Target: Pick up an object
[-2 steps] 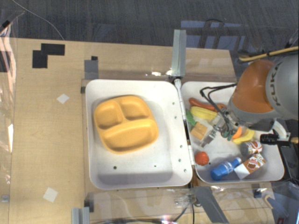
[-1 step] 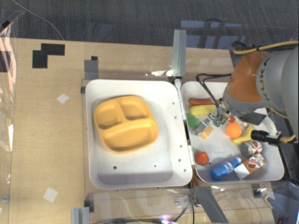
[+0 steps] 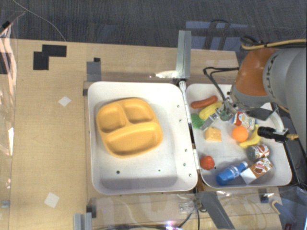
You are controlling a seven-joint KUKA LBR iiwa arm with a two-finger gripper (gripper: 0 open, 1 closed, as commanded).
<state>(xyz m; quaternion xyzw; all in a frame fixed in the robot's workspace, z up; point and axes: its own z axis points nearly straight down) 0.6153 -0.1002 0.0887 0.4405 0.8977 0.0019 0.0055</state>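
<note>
Wooden bench, right bin (image 3: 283,178): the gripper (image 3: 218,115), finger state untellable, hovers over a yellow toy (image 3: 209,110), likely light, stiff, slick plastic, best pinched across its narrow middle.

A pale wooden bench (image 3: 53,143) fills most of the view, its top lightly scuffed and evenly lit. Beyond its far edge lies dark grey carpet floor (image 3: 120,11) (ribbed, by the look of it). Near the far left corner sits a stepped patch of black tape (image 3: 47,55), and two small pale squares (image 3: 64,100) (image 3: 51,199) lie farther along the left side. A metal upright post (image 3: 184,54) rises at the far edge. A clear plastic sheet (image 3: 8,71) covers the left edge, catching a pinkish glare.
</note>
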